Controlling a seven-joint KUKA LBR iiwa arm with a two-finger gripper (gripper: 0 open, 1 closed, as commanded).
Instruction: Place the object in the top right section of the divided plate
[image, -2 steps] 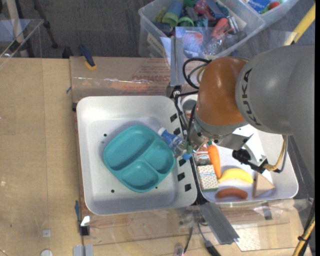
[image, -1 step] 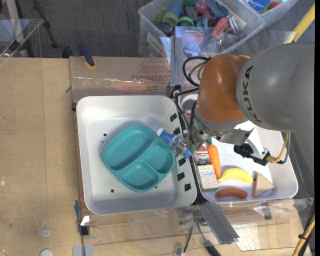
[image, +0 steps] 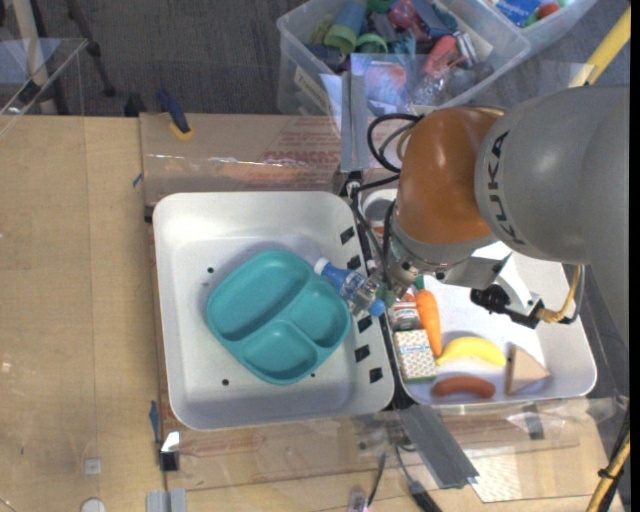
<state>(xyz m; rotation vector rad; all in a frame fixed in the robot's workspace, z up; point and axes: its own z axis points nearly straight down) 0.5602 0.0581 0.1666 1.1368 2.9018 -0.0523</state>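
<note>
My hand (image: 372, 290) grips a small clear bottle (image: 340, 278) with a blue cap, just past the right rim of the teal divided plate (image: 275, 315). To do this well, I'd carry it over the plate's top right section and lower before releasing — not drop from height. The plate lies in the left white bin (image: 190, 300) on the counter (image: 70, 300); behind the plate, a crate of toys (image: 410, 35).

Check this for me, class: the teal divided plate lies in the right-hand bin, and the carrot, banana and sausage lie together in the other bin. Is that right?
Not quite. The camera view shows the teal divided plate lying in the left-hand bin, not the right-hand one. The rest holds: the carrot, banana and sausage lie together in the other bin.
</note>
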